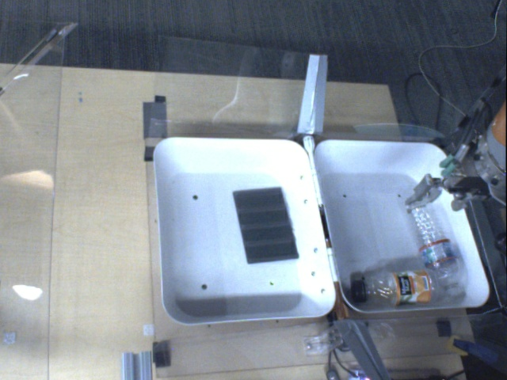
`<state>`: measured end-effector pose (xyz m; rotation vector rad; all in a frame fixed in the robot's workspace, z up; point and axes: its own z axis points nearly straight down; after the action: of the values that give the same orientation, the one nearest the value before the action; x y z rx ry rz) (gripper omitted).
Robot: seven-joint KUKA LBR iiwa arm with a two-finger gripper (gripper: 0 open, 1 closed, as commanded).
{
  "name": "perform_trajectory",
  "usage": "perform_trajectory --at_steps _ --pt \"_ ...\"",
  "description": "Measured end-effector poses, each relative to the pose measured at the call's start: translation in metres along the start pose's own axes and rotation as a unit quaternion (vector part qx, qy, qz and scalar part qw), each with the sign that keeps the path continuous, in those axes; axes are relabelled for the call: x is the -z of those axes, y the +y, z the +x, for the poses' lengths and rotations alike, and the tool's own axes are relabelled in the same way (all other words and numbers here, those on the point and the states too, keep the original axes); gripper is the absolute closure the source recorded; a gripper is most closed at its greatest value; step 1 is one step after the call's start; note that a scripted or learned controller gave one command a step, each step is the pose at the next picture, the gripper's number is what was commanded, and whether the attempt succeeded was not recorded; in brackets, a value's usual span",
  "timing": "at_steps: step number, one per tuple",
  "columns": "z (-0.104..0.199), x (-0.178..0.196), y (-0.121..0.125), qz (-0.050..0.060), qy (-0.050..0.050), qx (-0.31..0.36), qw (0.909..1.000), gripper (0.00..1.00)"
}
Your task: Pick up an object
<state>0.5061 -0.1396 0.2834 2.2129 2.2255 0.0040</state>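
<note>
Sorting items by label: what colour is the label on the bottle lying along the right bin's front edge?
Orange with dark print, on the bottle, in the camera view.

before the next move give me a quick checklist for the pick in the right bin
1. Targets in right bin: clear bottle and orange-label bottle lying flat - ok
2. Tool over right bin, at the clear bottle's upper end - ok
3. Object between tool's fingers - not ok, none seen
4. Tool opening - cannot tell
5. Bottles apart from each other - not ok, lower ends close or touching
6. Dark block in left bin, out of the way - ok
</note>
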Motion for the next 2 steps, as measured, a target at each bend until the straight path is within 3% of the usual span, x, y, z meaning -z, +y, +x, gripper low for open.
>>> perform_trajectory --at_steps 1,2 --pt "-0.048 -0.117 0.002 0.001 0.0 -0.057 0.9984 0.0" --pt "-0.065 -0.192 0.035 -0.008 -0.004 -0.061 0.9981 0.0"
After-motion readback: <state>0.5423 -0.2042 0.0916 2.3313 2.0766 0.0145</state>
